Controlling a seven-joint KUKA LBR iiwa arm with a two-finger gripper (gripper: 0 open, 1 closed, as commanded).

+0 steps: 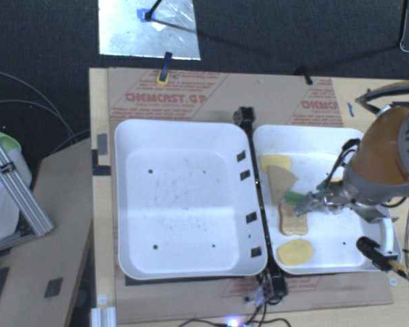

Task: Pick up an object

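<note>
**Tan pieces in the right bin**

Tan, flat wedge-shaped piece [281,180] lies in the right white bin [327,142], long axis running top to bottom, between a pale yellow disc [275,163] and a brown biscuit-like slab [293,221]. Just right, the pincer [301,208] hangs low; whether it is apart or together cannot be told.

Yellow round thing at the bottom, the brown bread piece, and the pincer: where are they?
yellow round thing [295,252], camera view, its middle.
brown bread piece [293,221], camera view, its lower half.
pincer [301,208], camera view, between its fingertips.

left white bin [184,131], cardboard sheet [191,94], metal plate [148,19]
</note>
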